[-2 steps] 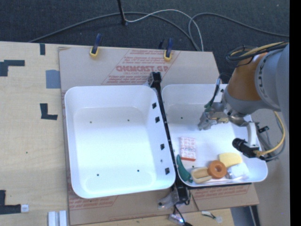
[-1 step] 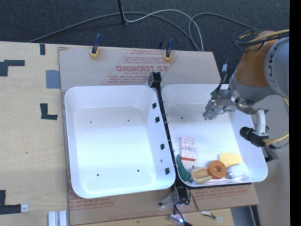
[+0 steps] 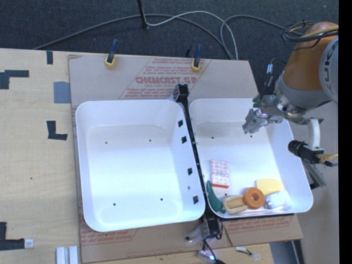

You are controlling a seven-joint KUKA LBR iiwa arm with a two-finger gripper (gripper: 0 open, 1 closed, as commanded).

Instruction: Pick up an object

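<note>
My gripper (image 3: 252, 124) hangs over the far right part of the right bin (image 3: 236, 114), well above its floor, with nothing seen between its fingers. The objects lie in the near part of that bin. A small white and red packet (image 3: 219, 173) lies flat near the middle. Toward the front edge sit an orange ring (image 3: 253, 197), a tan bun-shaped piece (image 3: 235, 203), a yellow block (image 3: 269, 186) and a green curved piece (image 3: 213, 196) against the divider. The gripper is well behind all of them.
The left bin (image 3: 132, 164) stands beside the right one, split from it by a black clipped divider (image 3: 190, 147). Cables run across the dark floor behind the bench. Two clamps (image 3: 112, 54) hold the cardboard sheet at the back.
</note>
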